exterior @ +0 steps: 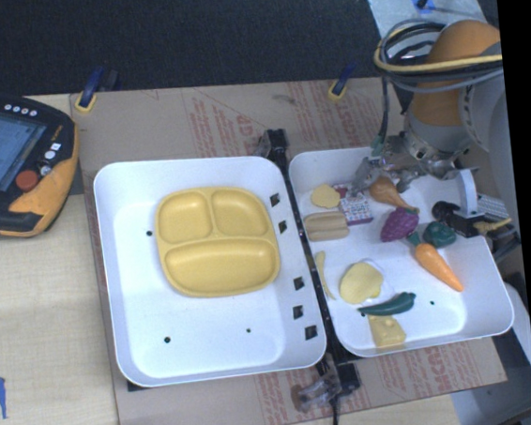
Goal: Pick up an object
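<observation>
Poised at the right bin's point(475, 322) far edge, gripper point(381, 168) just at ten o'clock of a small orange piece point(388, 193) lying slantwise toward four; fingers' spread impossible to tell.

We look down from one fixed camera set high above the worktop point(50, 314), tilted at a slant so the far edge and dark floor fill the top of the frame. Both white bins sit mid-frame, the left bin point(137, 333) and the right bin point(474, 312) side by side. The arm point(449, 74) enters at the upper right, close under us.
</observation>
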You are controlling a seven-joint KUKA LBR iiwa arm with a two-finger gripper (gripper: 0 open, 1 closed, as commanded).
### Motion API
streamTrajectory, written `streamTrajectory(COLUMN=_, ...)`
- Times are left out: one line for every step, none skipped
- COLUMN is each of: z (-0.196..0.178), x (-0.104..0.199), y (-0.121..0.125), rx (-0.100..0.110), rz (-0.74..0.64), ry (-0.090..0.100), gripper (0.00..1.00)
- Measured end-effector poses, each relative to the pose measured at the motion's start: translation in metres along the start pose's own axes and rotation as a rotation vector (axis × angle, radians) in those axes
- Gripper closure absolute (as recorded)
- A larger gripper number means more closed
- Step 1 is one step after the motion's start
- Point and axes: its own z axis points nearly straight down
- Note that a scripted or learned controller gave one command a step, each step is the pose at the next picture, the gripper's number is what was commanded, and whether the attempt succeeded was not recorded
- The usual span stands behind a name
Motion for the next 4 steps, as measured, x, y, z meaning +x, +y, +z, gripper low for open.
streamTrajectory(z=0.0, x=0.012, y=0.0, rx=0.001, rz=0.0, ry=0.0, gripper=0.0)
streamTrajectory(z=0.0, x=0.02, y=0.0, rx=0.001, rz=0.0, ry=0.0, gripper=0.0)
streamTrajectory(z=0.0, x=0.023, y=0.0, rx=0.001, rz=-0.001, ry=0.0, gripper=0.0)
streamTrajectory(z=0.0, x=0.027, y=0.0, rx=0.001, rz=-0.001, ry=0.0, gripper=0.0)
